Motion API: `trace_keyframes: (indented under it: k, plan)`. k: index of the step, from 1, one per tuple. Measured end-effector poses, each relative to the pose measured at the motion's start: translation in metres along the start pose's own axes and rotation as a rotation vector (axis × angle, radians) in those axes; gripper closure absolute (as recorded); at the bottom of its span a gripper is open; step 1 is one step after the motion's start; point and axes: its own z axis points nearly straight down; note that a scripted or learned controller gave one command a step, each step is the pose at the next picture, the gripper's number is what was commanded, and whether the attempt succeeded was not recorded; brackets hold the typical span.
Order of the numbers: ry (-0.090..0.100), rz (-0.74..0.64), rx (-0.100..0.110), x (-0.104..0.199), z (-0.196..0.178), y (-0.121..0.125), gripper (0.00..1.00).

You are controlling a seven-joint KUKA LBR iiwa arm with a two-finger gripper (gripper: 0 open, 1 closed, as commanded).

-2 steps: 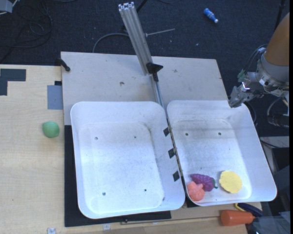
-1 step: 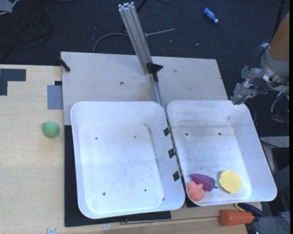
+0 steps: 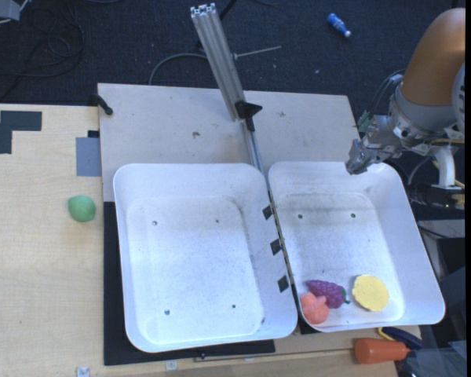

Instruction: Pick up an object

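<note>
Above the right bin's (image 3: pixel 412 218) far right rim hangs the gripper (image 3: pixel 359 162); its finger spread cannot be told. Purple object (image 3: pixel 326 290), orange object (image 3: pixel 314 309) and yellow disc (image 3: pixel 370 292) crowd the near edge.

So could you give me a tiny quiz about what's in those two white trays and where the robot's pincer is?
1. True or false: the yellow disc lies in the right bin.
2. Which thing lies outside the bins, on the wooden bench? A) green ball B) purple grapes C) pink-orange toy
3. Fill in: the pincer hovers over the right bin's ____ rim.

Key: 1 true; 2 A; 3 far.
</note>
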Motion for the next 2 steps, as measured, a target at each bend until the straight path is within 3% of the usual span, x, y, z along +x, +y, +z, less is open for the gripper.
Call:
trace_keyframes:
  k: [2]
  plan:
    - [0.0,0.0,0.0,0.105,0.02,0.0,1.0]
